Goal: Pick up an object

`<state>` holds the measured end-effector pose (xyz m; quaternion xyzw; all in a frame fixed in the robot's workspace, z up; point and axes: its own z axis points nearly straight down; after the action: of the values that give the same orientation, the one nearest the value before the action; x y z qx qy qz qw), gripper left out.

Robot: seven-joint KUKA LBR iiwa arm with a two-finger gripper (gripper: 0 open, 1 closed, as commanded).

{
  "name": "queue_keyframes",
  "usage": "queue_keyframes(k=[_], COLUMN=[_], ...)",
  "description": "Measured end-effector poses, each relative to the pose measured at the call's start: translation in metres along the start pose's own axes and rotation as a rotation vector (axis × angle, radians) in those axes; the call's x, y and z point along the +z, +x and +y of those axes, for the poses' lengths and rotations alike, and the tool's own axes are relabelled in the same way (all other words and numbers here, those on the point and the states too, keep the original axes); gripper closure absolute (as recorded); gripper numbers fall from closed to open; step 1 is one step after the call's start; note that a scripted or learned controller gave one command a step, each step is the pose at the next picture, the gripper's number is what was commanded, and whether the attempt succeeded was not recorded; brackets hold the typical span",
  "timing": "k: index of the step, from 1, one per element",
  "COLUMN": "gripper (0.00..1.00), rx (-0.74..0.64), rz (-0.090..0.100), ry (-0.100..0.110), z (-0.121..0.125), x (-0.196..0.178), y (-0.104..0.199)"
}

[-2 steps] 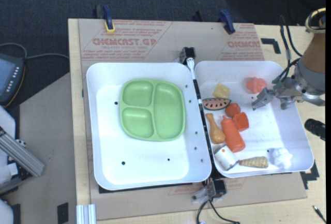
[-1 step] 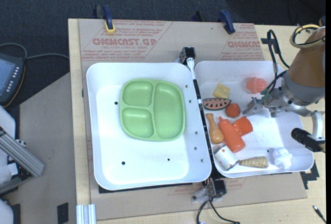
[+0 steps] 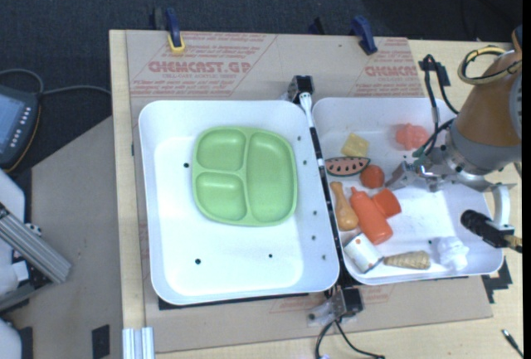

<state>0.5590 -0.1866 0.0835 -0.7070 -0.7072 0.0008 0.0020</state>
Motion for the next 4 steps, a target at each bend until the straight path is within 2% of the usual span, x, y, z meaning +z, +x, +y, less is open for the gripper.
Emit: queue_keyframes(k=[1,3,4], gripper=[1.0,1.0,1.0], rx=[0.001,-0.001,-0.001], rz=[-0.002,-0.004,-0.004], ry=[-0.004,-0.012,-0.009], z=[0.001,-0.002,-0.002], x=[-0.012,-0.13,-0.142], y=[0.0,0.011,0.011])
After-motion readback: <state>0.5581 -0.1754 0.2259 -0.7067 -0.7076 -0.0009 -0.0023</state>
